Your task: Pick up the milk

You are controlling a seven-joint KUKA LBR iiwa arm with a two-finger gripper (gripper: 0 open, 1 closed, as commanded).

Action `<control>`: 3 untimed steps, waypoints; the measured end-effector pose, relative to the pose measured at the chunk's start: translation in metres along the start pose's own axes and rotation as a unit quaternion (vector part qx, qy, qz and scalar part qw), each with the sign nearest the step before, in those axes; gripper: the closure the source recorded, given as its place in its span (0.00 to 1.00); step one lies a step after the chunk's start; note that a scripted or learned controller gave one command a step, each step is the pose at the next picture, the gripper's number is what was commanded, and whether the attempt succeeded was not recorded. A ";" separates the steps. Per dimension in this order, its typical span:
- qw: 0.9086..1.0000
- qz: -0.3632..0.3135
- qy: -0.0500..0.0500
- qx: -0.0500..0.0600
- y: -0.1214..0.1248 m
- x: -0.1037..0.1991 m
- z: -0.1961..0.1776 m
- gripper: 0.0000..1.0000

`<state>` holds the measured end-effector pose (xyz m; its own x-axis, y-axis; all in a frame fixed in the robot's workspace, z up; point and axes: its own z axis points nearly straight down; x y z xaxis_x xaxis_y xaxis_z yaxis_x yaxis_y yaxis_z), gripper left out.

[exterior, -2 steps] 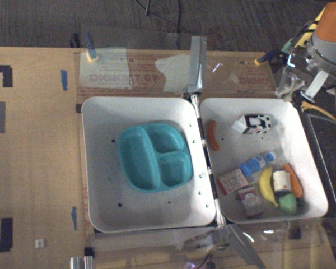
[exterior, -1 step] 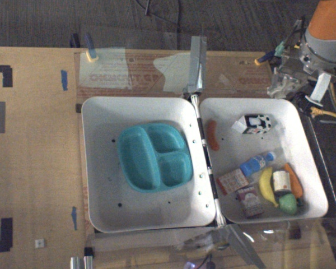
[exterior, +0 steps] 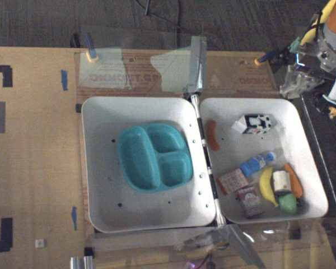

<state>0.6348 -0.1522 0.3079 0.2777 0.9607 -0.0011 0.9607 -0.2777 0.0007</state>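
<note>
Pincer [exterior: 295, 83]: parked off the right bin's far corner, above the worktop's edge — whether spread or pressed together I cannot tell; nothing seen in it
Milk [exterior: 254, 124]: small cow-patterned carton lying on its side in the far part of the right bin [exterior: 302, 129], nearest thing to the pincer, with bare floor around it — likely an easy reach
Sausage [exterior: 213, 135]: beside the divider, apart from the milk
Clutter: bottle [exterior: 256, 163], banana [exterior: 266, 186] and small packs crowd the near corner, well apart from the milk
Tray [exterior: 154, 156]: teal, alone in the left bin [exterior: 101, 122]
</note>
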 end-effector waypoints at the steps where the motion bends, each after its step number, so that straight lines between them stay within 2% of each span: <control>1: 0.992 0.123 0.000 0.000 -0.013 0.016 -0.065 1.00; 2: 0.992 0.123 0.000 0.000 -0.013 0.017 -0.065 0.00; 3: 1.000 0.025 0.000 0.002 0.020 0.049 0.058 0.00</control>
<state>0.6676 -0.1105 0.2498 0.3248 0.9458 -0.0004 0.9458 -0.3248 -0.0033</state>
